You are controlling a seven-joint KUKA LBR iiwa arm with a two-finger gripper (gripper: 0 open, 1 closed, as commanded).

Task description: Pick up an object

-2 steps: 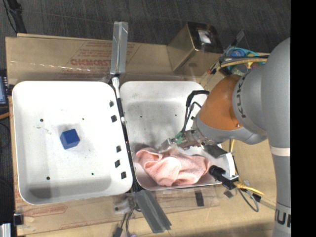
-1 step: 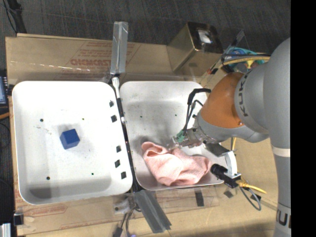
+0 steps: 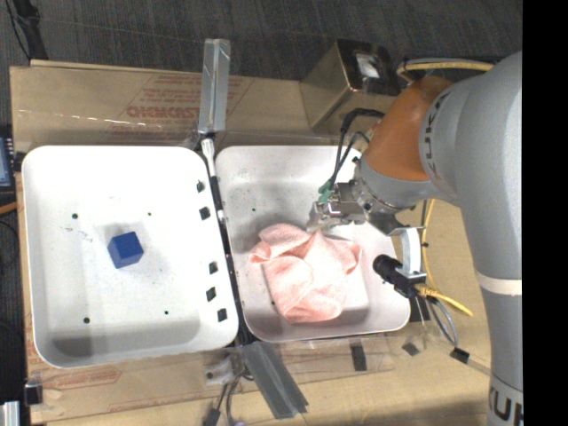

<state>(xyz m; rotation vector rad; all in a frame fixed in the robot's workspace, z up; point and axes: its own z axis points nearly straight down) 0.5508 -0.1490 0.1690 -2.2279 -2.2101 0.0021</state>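
Hovering low over the right bin (image 3: 266,171), the gripper (image 3: 330,209) is standing just at the upper right edge of the cloth (image 3: 306,273), and it seems to be touching the fabric there; whether it is clenched or released I cannot tell, because the wrist is covering it from above. The cloth is pink and is lying crumpled in the middle and lower part of the right bin, closer to the near wall than to the far one. It is forming a loose heap with folds, so it is not pointing clearly anywhere; its longer side is running roughly from the upper left lobe down toward the lower right. The arm (image 3: 479,149) is reaching in from the right and is hanging over the right rim of this bin. Bare white floor is lying open between the cloth and the far wall. In the left bin (image 3: 53,202) a blue cube (image 3: 126,248) is sitting alone, a little left of centre, well apart from the cloth. Both bins are resting on cardboard (image 3: 106,105). A grey bar (image 3: 214,87) is standing behind the place where the bins are meeting, and a brown box (image 3: 337,82) is sitting behind the right bin.
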